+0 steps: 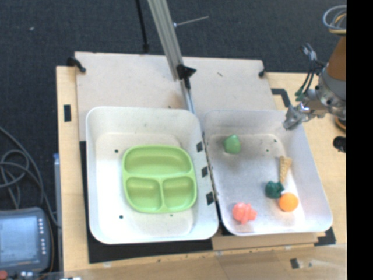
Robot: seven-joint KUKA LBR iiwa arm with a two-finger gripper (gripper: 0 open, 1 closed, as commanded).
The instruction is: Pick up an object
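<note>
Desk [70, 156]: your hand [293, 119] at right bin [303, 156] rim, state untellable; risked clipping wall, missing green ball [232, 144].

1. a dark grey carpeted floor [245, 16] surrounds a pale wooden counter [69, 174].
2. a metal pole [166, 31] slants up from the counter.
3. black cables [17, 150] lie beside a grey device [20, 241].

Green tray [158, 178], orange ball [288, 202], pink toy [244, 213], white bins [99, 156]
</note>
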